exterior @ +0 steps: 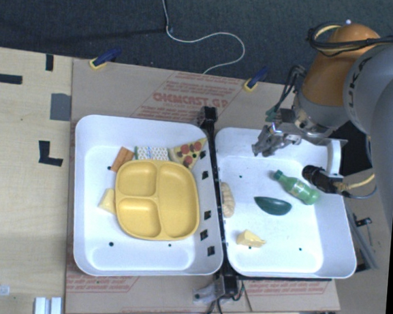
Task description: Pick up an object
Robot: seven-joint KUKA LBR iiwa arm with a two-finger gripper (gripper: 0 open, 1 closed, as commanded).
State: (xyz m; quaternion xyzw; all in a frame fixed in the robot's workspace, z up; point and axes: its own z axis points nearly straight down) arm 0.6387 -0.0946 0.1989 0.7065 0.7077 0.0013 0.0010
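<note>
- Fingers: the gripper (266, 144) hangs over the upper part of the right bin (331, 257), right of centre in the frame. We cannot tell how its fingers are set; nothing is seen between them.
- Nearest candidate: a green bottle (296, 187) lies on its side just below and right of the gripper, long axis slanting down to the right, apart from the bin wall.
- Other candidates: a dark green leaf-shaped piece (273, 205) lies near the bottle, below it. A pale yellow chunk (250, 239) sits lower in the bin. A tan lumpy piece (228, 199) lies against the divider side.
- Our judgement: the bottle suits best, being close with free floor around it. We would centre over its body, turn the wrist so the fingers close across the narrow width, then descend straight.
- Risk, as we judge it: a round body may roll away if contact is off-centre.
- Left bin (83, 198): a yellow divided plate (157, 199) sits among small items. It is crowded, so we would avoid it.
</note>
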